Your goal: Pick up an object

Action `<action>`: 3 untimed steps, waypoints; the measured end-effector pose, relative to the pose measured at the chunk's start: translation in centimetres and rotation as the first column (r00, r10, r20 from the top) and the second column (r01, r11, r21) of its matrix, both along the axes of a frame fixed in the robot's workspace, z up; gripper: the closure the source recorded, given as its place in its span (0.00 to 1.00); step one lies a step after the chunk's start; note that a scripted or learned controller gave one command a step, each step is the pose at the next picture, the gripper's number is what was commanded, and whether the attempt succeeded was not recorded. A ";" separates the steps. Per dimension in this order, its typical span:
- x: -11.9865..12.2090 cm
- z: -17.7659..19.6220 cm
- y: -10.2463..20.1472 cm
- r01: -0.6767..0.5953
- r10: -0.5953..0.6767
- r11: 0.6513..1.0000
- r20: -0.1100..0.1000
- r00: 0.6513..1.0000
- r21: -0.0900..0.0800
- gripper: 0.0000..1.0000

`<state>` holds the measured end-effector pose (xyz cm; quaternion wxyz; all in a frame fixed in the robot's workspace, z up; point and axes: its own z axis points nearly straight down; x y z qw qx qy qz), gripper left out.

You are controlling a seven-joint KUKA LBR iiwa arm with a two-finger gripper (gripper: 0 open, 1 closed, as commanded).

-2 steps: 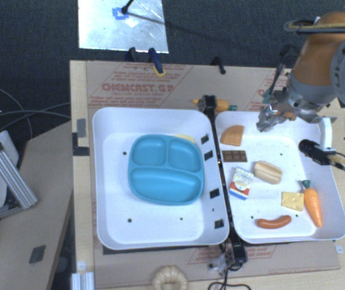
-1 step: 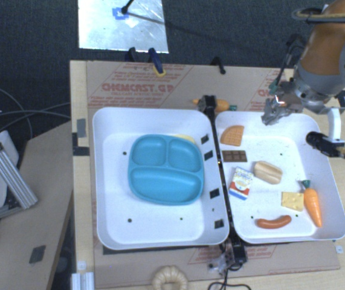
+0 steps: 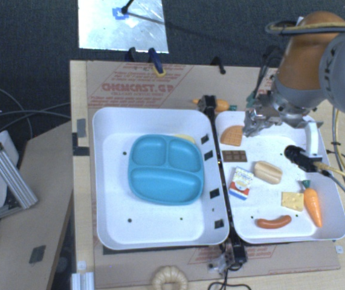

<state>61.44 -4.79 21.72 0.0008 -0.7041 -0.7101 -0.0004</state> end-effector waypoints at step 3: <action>-5.5 0.0 9.5 0.002 -0.002 1.000 0.001 1.000 -0.001 1.00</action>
